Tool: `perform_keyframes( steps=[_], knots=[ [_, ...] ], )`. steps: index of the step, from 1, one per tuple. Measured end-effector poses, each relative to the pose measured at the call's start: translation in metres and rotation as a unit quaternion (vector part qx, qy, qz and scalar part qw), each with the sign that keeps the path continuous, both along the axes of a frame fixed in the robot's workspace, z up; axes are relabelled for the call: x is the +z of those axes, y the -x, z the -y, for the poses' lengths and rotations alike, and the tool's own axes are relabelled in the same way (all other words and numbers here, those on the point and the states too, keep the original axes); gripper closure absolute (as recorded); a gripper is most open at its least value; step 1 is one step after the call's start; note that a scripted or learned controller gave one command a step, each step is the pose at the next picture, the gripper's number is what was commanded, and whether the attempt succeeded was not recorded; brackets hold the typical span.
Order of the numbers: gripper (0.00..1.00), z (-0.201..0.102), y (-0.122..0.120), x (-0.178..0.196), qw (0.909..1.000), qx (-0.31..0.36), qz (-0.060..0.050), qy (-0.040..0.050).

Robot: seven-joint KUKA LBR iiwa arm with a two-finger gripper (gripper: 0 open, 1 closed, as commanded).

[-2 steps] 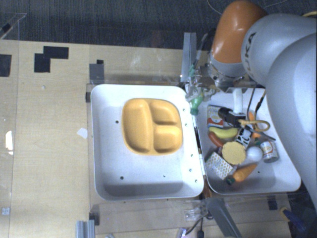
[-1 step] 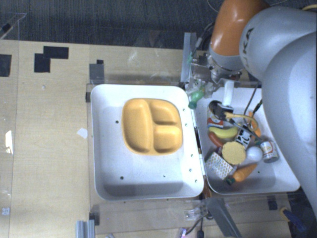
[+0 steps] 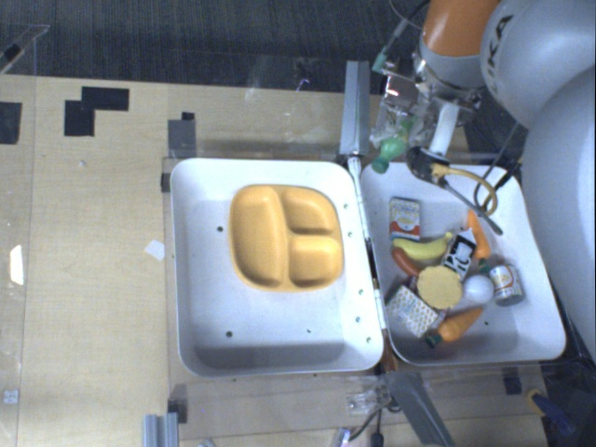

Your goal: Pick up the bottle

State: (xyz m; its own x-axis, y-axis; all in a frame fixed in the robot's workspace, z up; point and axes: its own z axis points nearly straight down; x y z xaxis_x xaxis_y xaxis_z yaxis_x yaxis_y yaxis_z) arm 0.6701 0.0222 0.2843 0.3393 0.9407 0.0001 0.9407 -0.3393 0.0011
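Note:
A clear plastic bottle [image 3: 392, 130] with a green cap [image 3: 380, 166] hangs tilted over the far left corner of the right bin [image 3: 535, 338], cap pointing down and left. My gripper [image 3: 408, 143] comes down from the orange-banded wrist at the top right and is shut on the bottle's body. One white finger [image 3: 445, 127] shows to the right of the bottle. The bottle's upper part is partly hidden by the gripper housing.
The left bin [image 3: 200, 324] holds a yellow divided tray [image 3: 284, 236]. In the right bin lie a banana [image 3: 424, 248], a small carton [image 3: 405, 215], a carrot [image 3: 461, 324], a can [image 3: 506, 284], a white ball [image 3: 477, 289] and a foil packet [image 3: 413, 310].

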Motion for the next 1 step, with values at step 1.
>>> perform_keyframes(
  steps=[1],
  knots=[
    [1.0, -0.0524, 0.0007, -0.053, 0.9982, -0.06, -0.001, 0.0002]
  ],
)
